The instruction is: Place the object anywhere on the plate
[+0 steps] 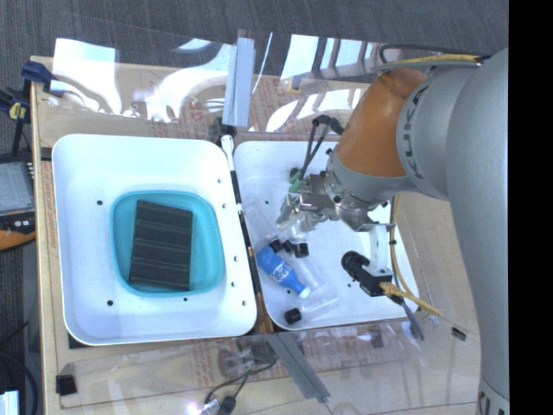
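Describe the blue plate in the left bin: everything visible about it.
The plate is a light blue, rounded-square dish with a raised rim, plastic by the look of it. It lies flat near the middle of the left bin. A dark ribbed rectangular block rests on it, slightly tilted, covering most of its centre. The gripper is over the right bin, away from it.

- A dark grey carpet (130, 7) with a fine ribbed weave covers the floor beyond the bench.
- The pale wooden bench top (285, 361) lies under a clear sheet showing bright white glare.
- Dark equipment (13, 188) sits at the bench's far-left edge.
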### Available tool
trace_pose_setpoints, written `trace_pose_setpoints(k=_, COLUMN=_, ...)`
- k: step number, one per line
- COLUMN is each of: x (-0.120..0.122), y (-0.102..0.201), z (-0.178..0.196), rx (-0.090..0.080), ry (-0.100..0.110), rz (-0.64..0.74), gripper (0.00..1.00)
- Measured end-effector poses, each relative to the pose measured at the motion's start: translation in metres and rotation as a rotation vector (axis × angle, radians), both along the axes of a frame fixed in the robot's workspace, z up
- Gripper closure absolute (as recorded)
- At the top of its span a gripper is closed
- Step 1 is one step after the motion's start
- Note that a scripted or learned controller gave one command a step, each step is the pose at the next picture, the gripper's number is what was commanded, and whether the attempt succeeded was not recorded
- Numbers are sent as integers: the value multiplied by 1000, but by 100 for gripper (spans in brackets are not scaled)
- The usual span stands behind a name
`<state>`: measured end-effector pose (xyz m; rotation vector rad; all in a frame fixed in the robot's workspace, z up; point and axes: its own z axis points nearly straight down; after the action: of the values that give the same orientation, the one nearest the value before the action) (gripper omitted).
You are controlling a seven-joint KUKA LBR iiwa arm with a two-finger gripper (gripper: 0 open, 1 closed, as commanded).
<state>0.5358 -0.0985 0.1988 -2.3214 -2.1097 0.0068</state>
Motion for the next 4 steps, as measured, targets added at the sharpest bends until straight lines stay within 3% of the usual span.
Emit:
trace_pose_setpoints(k=1, x=10, y=85, z=-8, rx=2, ry=1, rz=174, gripper=100)
trace_pose_setpoints(k=2, x=10, y=84, z=-8, rx=2, ry=1, rz=174, gripper=0)
trace_pose_setpoints(k=3, x=-20, y=10, z=37, rx=0, ry=-4, rz=140, gripper=0)
trace_pose_setpoints(k=4, x=-33, y=-51, z=99, rx=0, ry=-6, rz=131, gripper=0)
